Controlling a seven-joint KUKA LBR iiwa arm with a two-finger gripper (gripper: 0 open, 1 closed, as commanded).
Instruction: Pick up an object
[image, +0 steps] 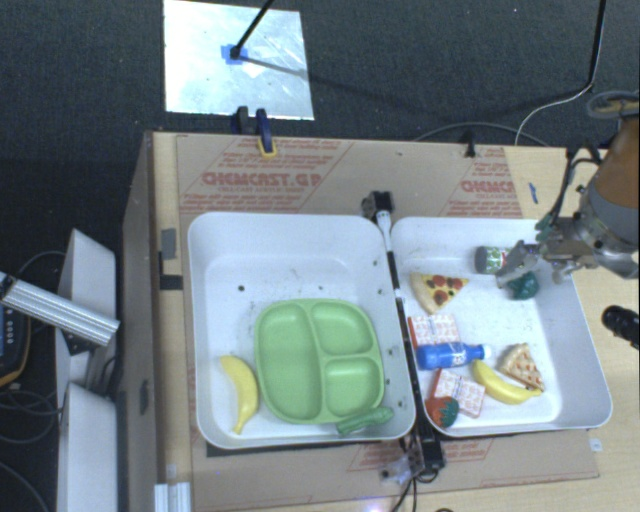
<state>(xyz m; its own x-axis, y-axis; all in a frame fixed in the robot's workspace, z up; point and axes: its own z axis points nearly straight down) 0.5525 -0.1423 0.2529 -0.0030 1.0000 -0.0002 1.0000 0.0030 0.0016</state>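
The right bin (580, 345) holds several toy foods. A pizza slice (440, 290) lies near its left wall, with a blue bottle (448, 354), a yellow banana (503, 385) and a second pizza wedge (523, 366) nearer the front. A small grey-green can (488, 260) lies at the back. Close to its right sits a dark teal lump (523, 288). My gripper (518, 264) reaches in from the right and hangs at the back of this bin, just right of the can and over the teal lump. I see nothing held in it.
Two small printed boxes (434, 328) (460, 392) and a strawberry (443, 410) lie along the right bin's left side. The left bin (215, 250) holds a green divided plate (320, 360), a banana (240, 392) and a green pod (362, 421). A divider rail (397, 300) separates the bins.
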